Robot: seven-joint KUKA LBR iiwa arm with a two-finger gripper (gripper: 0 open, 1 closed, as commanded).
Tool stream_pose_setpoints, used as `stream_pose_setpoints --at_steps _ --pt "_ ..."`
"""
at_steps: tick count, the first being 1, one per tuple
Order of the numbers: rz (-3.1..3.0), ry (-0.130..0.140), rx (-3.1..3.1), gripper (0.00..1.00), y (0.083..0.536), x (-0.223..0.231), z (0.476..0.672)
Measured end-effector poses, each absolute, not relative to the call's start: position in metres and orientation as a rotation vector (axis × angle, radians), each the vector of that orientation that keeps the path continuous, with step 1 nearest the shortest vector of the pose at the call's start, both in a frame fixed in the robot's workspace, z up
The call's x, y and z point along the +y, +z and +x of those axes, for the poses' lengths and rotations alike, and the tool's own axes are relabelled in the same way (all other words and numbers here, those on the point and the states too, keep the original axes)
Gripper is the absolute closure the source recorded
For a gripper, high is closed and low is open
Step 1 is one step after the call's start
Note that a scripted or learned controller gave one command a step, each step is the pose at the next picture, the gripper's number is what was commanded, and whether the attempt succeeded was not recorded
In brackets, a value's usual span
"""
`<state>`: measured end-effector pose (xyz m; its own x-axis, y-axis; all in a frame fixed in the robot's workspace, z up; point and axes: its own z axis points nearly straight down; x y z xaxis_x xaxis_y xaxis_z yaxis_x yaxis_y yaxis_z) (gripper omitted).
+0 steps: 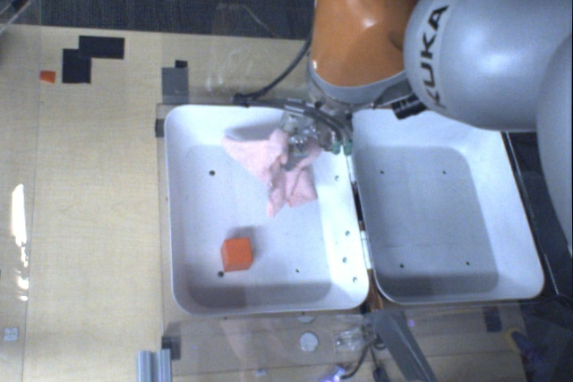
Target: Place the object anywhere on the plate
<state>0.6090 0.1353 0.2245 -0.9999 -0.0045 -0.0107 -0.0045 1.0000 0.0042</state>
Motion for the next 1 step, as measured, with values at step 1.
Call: stream_pose_setpoints --at_steps 1 --pt "-0.006 0.007 3.131 0.00 0.2248 0.1351 0.6091"
